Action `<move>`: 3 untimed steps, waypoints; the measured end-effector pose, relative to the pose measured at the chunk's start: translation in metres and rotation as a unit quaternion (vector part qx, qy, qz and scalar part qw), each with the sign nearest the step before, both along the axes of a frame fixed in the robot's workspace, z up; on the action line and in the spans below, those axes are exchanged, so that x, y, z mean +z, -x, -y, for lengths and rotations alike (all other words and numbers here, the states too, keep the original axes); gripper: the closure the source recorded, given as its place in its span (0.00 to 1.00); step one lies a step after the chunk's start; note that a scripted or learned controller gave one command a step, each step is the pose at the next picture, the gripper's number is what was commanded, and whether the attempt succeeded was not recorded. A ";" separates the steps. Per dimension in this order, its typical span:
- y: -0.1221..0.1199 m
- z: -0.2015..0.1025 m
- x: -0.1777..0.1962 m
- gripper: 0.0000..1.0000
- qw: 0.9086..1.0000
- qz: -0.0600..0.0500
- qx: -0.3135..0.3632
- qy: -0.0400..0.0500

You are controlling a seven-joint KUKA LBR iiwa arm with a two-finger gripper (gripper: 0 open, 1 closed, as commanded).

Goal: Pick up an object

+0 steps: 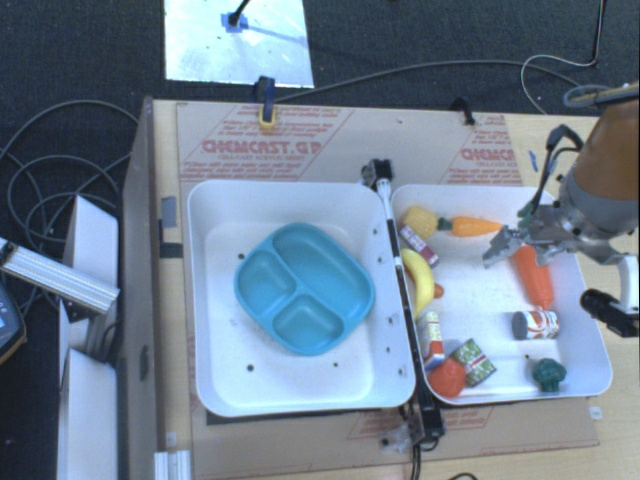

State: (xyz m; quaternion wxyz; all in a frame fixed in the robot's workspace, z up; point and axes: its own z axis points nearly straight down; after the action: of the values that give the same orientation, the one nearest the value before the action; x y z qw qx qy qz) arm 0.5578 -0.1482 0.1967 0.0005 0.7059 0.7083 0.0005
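carrot [535,276] lies in the right bin [598,360], touching my gripper [520,243] at its upper end; my fingers look spread, though i can't tell if they clasp it.

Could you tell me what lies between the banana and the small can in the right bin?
In the camera view, the stretch between the banana and the small can is bare white floor of the right bin; nothing sits on it.
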 end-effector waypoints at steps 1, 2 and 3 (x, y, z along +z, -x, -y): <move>-0.081 0.035 -0.069 0.00 1.000 -0.001 0.000 0.000; -0.112 0.007 -0.074 0.00 1.000 0.000 0.001 0.000; -0.113 0.006 -0.095 0.00 1.000 0.004 0.000 0.002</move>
State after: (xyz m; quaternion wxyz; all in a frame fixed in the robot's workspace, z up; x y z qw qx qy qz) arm 0.6707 -0.1540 0.1012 0.0044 0.7057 0.7085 0.0020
